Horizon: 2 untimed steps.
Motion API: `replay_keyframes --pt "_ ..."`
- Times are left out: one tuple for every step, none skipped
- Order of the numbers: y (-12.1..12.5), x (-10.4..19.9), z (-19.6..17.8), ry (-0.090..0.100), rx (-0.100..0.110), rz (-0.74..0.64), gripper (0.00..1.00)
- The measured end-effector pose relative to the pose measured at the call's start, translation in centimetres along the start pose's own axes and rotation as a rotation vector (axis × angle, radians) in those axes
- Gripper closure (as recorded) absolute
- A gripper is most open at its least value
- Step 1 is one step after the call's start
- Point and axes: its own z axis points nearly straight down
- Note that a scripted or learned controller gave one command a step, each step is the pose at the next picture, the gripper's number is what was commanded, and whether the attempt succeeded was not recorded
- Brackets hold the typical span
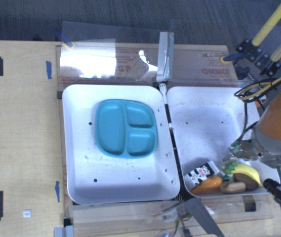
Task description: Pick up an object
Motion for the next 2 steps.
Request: replay_keyframes --pt "3.6 8.5 -8.8 0.006 0.005 0.074 1.0" --pt "4.9 6.7 1.0 0.003 0.006 -0.153 1.0"
